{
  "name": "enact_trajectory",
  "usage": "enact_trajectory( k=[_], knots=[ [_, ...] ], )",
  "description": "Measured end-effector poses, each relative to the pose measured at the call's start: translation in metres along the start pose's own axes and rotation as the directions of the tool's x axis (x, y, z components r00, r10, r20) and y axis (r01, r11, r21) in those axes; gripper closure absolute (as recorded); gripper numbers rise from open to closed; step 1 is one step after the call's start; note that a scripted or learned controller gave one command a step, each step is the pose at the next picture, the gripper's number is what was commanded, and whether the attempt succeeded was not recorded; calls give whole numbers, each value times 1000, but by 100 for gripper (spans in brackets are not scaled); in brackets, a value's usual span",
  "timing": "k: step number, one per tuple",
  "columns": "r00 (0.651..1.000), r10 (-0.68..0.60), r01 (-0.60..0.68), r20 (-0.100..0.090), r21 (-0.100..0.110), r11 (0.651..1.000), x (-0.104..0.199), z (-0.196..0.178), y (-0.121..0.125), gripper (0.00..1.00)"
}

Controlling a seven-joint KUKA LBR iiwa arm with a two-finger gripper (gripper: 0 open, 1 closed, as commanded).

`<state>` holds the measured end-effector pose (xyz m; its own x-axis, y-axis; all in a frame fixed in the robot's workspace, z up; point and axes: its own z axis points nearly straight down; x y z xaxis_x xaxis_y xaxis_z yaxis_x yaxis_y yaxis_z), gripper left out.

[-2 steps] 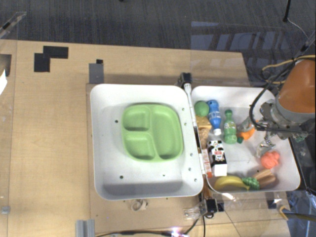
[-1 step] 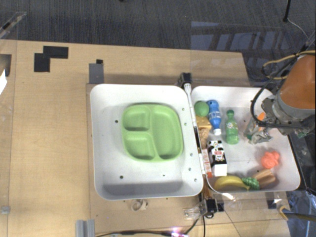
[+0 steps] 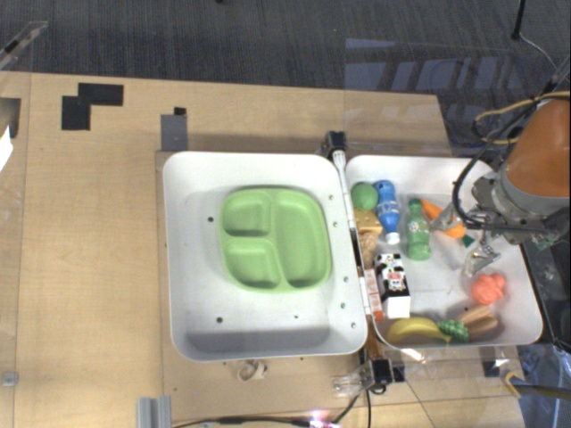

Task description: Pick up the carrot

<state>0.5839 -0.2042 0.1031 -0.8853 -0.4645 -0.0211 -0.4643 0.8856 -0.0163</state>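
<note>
Tabletop (image 3: 89, 266): two white bins.
Left bin (image 3: 192, 328): green tray (image 3: 272, 237).
Carrot (image 3: 443, 221): right bin (image 3: 526, 324), beside bottle (image 3: 417, 230).
Gripper (image 3: 482, 259): jaws' state — cannot tell.

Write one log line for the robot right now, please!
gripper: over right bin | carrot: in bin, beside gripper | grasp: not yet

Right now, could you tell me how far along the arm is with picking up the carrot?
Done: the grey arm's hand is over the right white bin. In hand: nothing visibly gripped; the small orange carrot lies on the bin floor beside the green plastic bottle, partly behind the arm's cables, up and left of the hand. Left: moving onto the carrot, gripping and lifting it.
</note>
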Motion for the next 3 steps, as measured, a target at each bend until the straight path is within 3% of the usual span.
enact_trajectory(
  k=[1, 2, 3],
  knots=[
    [1000, -4, 4, 10, 8, 1000, -4, -13, -2, 100],
    [1000, -5, 5, 10, 8, 1000, -5, -13, -1, 0],
    [1000, -8, 8, 19, 17, 1000, -9, -27, -3, 100]
  ],
)
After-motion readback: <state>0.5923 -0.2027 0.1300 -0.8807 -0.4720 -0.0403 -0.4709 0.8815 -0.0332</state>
